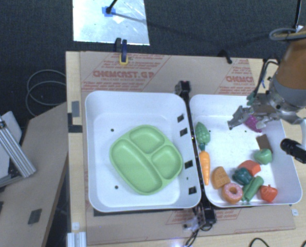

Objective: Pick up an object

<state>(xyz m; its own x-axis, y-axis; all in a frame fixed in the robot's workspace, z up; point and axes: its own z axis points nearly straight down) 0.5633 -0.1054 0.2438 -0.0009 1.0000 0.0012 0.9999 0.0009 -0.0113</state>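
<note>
At the near edge of the right bin, a row of toy foods is seen: a red tomato at the right, a green cucumber lying tilted beside it, and a glazed donut to the left. Just behind these, an orange bread piece, a dark green pepper and a red-orange piece are clustered, touching or nearly so. A carrot is laid lengthwise along the bin's left wall. Farther back, a light green pepper and a brown block are found near the right wall, and a leafy green vegetable is set by the left wall.

The left bin is occupied by a green divided plate.

In the far right part of the right bin, the gripper is held low over the floor, reached in from the right. A magenta toy is seen just beside it, partly hidden under the wrist. Whether the gripper is wide, narrow or closed on the toy cannot be told.
</note>
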